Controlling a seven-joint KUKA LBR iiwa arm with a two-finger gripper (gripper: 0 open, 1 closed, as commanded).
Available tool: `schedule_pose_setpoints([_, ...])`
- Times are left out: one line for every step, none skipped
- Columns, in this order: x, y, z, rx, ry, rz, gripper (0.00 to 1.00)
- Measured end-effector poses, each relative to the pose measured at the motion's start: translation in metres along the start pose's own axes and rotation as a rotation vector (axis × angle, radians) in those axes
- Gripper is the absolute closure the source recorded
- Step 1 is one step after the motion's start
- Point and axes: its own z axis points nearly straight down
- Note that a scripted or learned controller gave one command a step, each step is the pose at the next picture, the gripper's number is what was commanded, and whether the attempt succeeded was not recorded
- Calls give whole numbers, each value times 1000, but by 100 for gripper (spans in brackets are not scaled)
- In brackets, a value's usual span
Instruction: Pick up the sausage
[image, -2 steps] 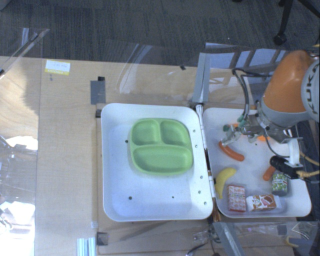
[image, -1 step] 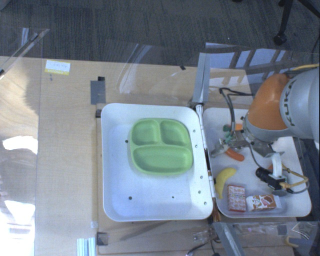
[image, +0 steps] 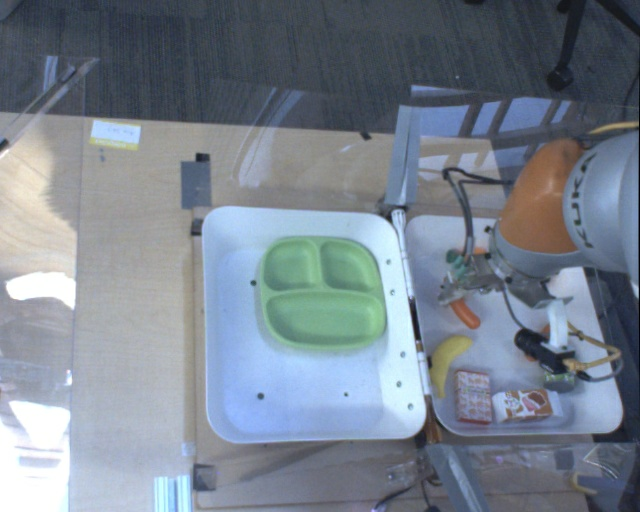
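Reaching in from the right, the grey arm with its orange band hangs low over the right-hand shallow white bin, and its two-finger claw sits near that bin's upper left part. Whether the claw is open or closed cannot be told from this slanted view; nothing can be made out between its tips. The small orange-red sausage lies on the bin floor just below the claw, close to it. Further below and slightly left rests a curved yellow banana. Below the claw stand a red-and-white patterned packet and, to its right, a white carton with red print. Well left of the claw, the left white bin holds a green three-compartment plastic plate.
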Motion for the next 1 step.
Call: schedule_pose_setpoints([37,-4,-209,12,3,27,100])
